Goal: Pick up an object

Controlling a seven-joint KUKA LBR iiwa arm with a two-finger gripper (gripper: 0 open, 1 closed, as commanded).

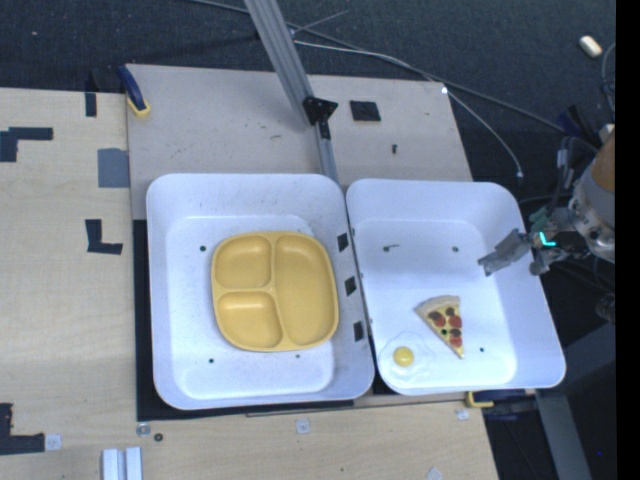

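Note:
A toy pizza slice (445, 323) lies in the right bin (430, 203), towards its front. A small yellow round piece (403, 356) sits near that bin's front left corner. My gripper (515, 263) hovers over the right bin's right rim, up and to the right of the pizza slice and apart from it. Its two fingers (497, 258) stand apart, open, with nothing between them.
A yellow divided plate (275, 290) fills the middle of the left bin (170, 268). A slanted metal pole (285, 53) runs down to the gap between the bins at the back. Cables trail over the dark floor behind.

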